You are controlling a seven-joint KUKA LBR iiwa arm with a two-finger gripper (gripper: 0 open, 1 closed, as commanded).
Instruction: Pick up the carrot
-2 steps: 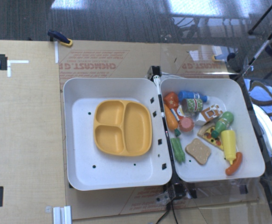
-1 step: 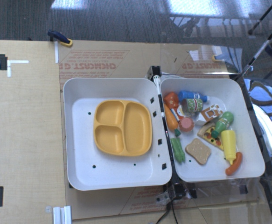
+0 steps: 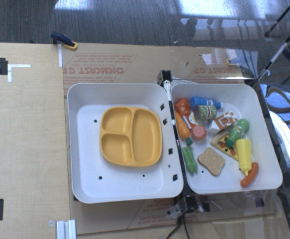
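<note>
Carrot point(image 3: 183, 126) lies in the right bin point(image 3: 269, 148), hard against its left wall, at about 9 o'clock of that bin's clutter. Long axis runs roughly 11 to 5 o'clock, nearly parallel to the wall. Crowded: red piece point(image 3: 182, 105) at its 12 o'clock end, green pod point(image 3: 189, 159) past its 5 o'clock end, round pink piece point(image 3: 199, 133) just beside at 3 o'clock. The gripper's state cannot be told, so bearing from it to the carrot is unknown (arm base sits toward 3 o'clock). Judgement: fingers should straddle the short axis; wall clearance looks tight. Left bin point(image 3: 80, 148) holds a yellow divided plate point(image 3: 131, 136).
</note>
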